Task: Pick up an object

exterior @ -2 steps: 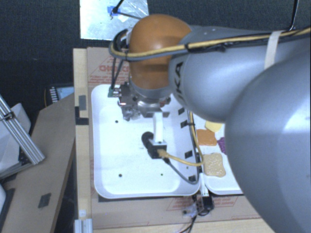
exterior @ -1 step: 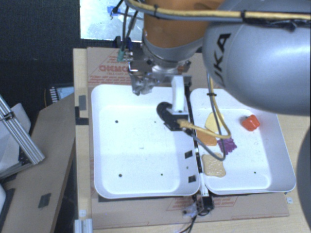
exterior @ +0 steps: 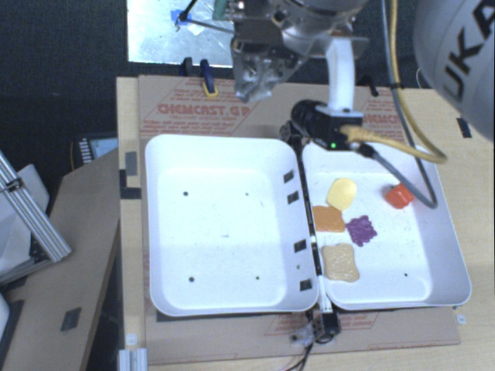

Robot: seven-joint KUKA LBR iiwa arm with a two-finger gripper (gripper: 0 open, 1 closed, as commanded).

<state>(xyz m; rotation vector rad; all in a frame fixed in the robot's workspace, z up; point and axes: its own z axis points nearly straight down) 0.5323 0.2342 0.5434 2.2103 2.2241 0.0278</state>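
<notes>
Gripper (exterior: 259, 79): I hang high at the far side of the bench, over the printed cardboard sheet (exterior: 193, 108) that lies under both bins. In this view I sit just behind the far rim of the left bin (exterior: 224, 230), close to its right corner. The view is too blurred at my tip to read whether I am open or closed. I see nothing between my tips.

Candidate objects: all five lie on the floor of the right bin (exterior: 402, 273), well apart from me.
- yellow piece (exterior: 342, 193): rounded, towards the bin's left side.
- orange slab (exterior: 329, 219): flat, just on the near side of the yellow piece, beside the divider wall. Contact between the two is not resolvable.
- purple cluster (exterior: 361, 229): knobbly, just right of the orange slab.
- tan slice (exterior: 340, 262): flat, speckled, nearest the camera, with a narrow gap to the orange slab.
- red-orange piece (exterior: 399, 197): small, off to the right, apart from the other four.

Also noted: a blue clamp (exterior: 207, 77) with a yellow tip at the far edge of the cardboard, left of me.
</notes>
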